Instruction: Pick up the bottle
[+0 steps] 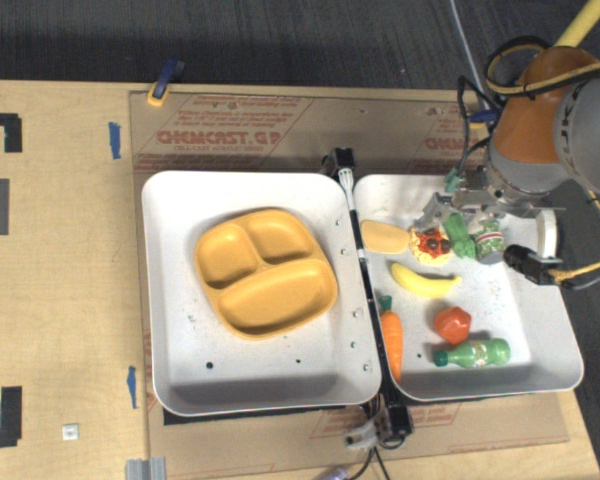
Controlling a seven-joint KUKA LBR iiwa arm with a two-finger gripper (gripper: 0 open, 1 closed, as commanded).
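From my remote seat, the biggest thing I see is the brown printed cardboard sheet (280, 133) under the two bins. The left shallow white bin (160, 268) carries a yellow plastic plate with three compartments (267, 271). The right shallow white bin (530, 308) holds all the small items. The grey arm with its orange band (540, 118) reaches in over that bin's far right corner. Its two-finger gripper (472, 213) hangs low above a cluster of small green toy pieces (460, 238), which I cannot identify. I cannot tell whether the pincer is apart or together, and I see nothing clearly held in it.

The green plastic bottle (475, 353) lies on its side near the front wall of the right bin, well apart from the gripper. Its darker end points toward the orange toy carrot (391, 336). A red round toy fruit (454, 322) sits just beside it, on the far side. A yellow toy banana (425, 281) lies beyond that.

To do this step well, I would lift clear of the green cluster and travel toward the front wall. I would turn the wrist so the pincer closes across the bottle's narrow width, then come down on its middle, away from the red fruit.
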